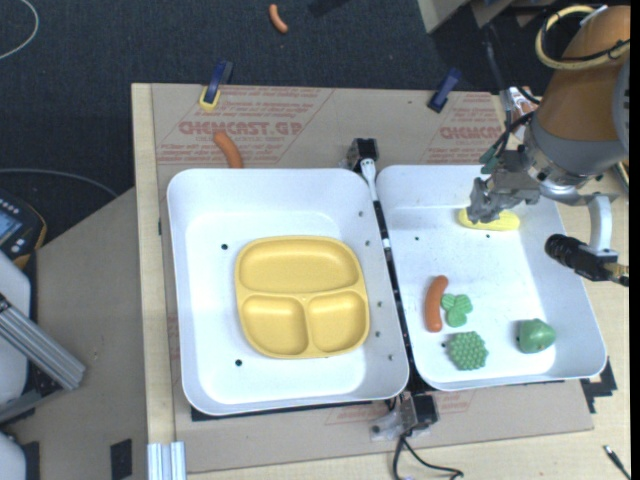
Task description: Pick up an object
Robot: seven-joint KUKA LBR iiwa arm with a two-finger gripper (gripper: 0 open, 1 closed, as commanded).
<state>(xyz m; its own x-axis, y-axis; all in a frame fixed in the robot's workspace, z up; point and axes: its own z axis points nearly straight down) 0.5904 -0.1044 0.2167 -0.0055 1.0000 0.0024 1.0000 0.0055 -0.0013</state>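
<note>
We see a flat yellow object (497, 220) lying near the far edge of the right bin (560, 363), and the gripper (487, 208) is lowered directly over it, so that the yellow piece shows just beneath and on the near side of the gripper's tip. Whether the two touch we cannot tell, and the state of the gripper itself is also something we cannot tell from this slanted view, since its dark body hides the tip. The arm (585, 78), grey with its orange band, comes down from the upper right corner to that spot. Well apart from the gripper, toward the near side of the same bin, we find an orange sausage (435, 302) lying lengthwise, with a small green broccoli-like piece (457, 309) just beside it on the right, a round, bumpy green piece (466, 350) just below those, and a smooth green vegetable (536, 336) further right near the bin's wall. The left bin (200, 268) holds a yellow divided tray (300, 295) with three compartments, resting about in its middle. Both bins sit on a brown board (300, 118), where another orange sausage (229, 149) lies beyond the left bin, and a yellow-tipped clamp (213, 87) grips the board's far edge. A third small orange piece (278, 18) rests on the dark floor beyond the bench.
</note>
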